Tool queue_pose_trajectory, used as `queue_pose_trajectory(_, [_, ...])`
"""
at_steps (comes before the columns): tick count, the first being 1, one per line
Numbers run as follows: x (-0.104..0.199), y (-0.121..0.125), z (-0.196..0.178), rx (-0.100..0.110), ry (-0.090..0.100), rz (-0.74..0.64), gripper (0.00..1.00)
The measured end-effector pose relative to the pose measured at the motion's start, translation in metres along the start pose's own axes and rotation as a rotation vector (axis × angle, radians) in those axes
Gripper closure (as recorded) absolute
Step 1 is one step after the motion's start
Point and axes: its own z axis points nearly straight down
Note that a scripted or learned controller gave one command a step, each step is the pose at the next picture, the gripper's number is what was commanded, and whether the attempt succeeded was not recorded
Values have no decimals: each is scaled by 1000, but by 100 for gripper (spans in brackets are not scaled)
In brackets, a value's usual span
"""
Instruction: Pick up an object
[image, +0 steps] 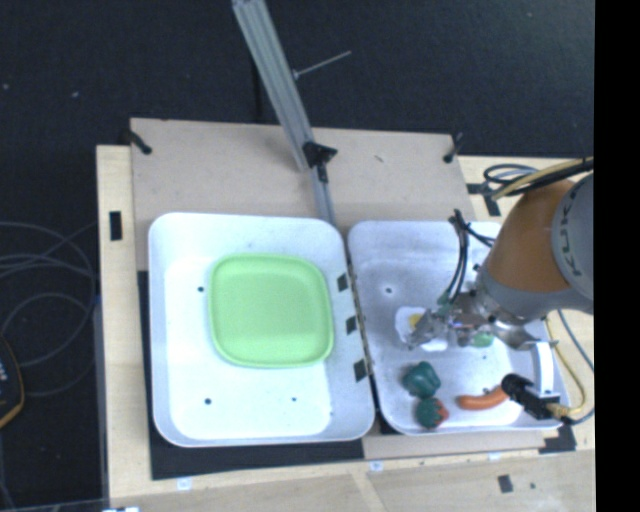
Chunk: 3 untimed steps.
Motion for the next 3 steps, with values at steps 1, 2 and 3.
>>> queue_pose_trajectory(1, [0,2,-13,-6,0,1,100])
queue_pose_trajectory(2, [-2,1,-55,-8,-1,-1,100])
queue_pose_trajectory(3, [1,4,-98,-9,-1,-1,100])
